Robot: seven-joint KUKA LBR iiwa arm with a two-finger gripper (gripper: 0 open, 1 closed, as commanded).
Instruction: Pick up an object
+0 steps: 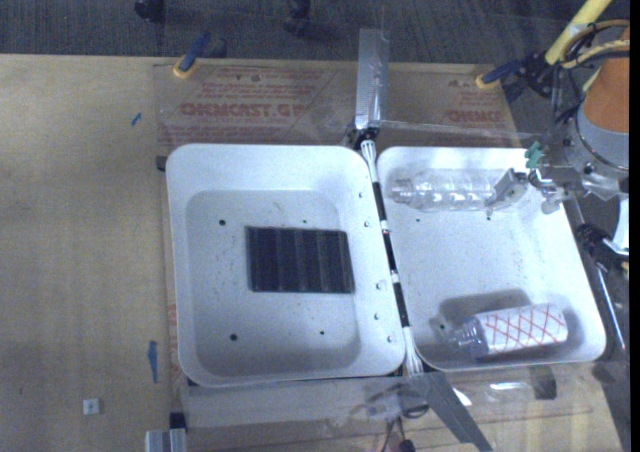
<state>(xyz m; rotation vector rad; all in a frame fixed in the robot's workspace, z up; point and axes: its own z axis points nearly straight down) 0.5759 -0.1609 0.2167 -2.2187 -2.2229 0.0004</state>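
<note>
The two-finger gripper (520,187), fingers spread and holding nothing, hangs over the upper part of the right white bin (590,270) at the right end of the clear ribbed plastic bottle (445,190), whose long axis runs left from the fingers.

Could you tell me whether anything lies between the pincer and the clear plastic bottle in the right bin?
Nothing visible does. The pincer sits at the right end of the clear bottle, along the far side of the right bin. The other bottle, with a red-checked label, lies apart at the near side.
</note>
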